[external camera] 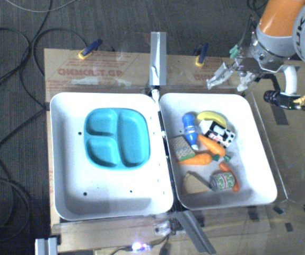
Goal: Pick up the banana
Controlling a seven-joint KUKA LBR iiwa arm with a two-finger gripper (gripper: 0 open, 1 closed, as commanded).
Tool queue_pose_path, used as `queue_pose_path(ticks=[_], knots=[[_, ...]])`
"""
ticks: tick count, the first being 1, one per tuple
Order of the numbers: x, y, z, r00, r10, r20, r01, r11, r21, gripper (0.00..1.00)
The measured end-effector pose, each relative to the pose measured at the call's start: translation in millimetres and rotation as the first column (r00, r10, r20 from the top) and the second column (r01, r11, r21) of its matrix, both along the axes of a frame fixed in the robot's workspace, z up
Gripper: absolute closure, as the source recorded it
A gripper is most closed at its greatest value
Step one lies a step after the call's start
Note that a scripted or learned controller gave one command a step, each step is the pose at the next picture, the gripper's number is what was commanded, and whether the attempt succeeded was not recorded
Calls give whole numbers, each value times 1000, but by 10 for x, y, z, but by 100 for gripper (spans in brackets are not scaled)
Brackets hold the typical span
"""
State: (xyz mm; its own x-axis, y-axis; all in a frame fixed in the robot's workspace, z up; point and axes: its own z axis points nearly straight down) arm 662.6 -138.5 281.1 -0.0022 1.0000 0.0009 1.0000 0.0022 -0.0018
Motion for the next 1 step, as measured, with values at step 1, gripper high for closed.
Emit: queue_pose_path(ticks=[1], knots=[[49, -339, -952, 999, -45, -2, 45, 999, -5, 0]])
